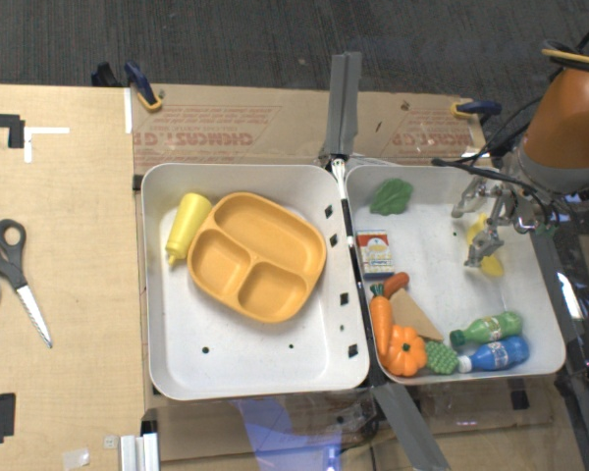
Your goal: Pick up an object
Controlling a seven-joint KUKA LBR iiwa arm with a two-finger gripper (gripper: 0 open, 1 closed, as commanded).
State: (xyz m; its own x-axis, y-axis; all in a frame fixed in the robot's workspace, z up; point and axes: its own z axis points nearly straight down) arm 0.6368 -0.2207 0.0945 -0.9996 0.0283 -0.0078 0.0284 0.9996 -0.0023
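Note:
My gripper [481, 232] hangs over the upper right part of the right bin [432, 229], below the orange wrist band. A small yellow object [492, 264] lies right under it, partly covered by the gripper, and I cannot tell whether it is touched. A green leaf-shaped toy [391, 196] lies at the bin's back left. A small printed box [374, 253] rests by the left wall. Along the front sit a carrot [381, 324], an orange pumpkin [405, 351], a green bottle [486, 329] and a blue bottle [493, 355].
The left bin [177, 361] holds an orange divided plate [255, 255] and a yellow bottle [187, 226] beside it. A tan wedge [412, 314] and a red piece [397, 285] lie near the carrot. Scissors [10, 273] lie on the bench at far left.

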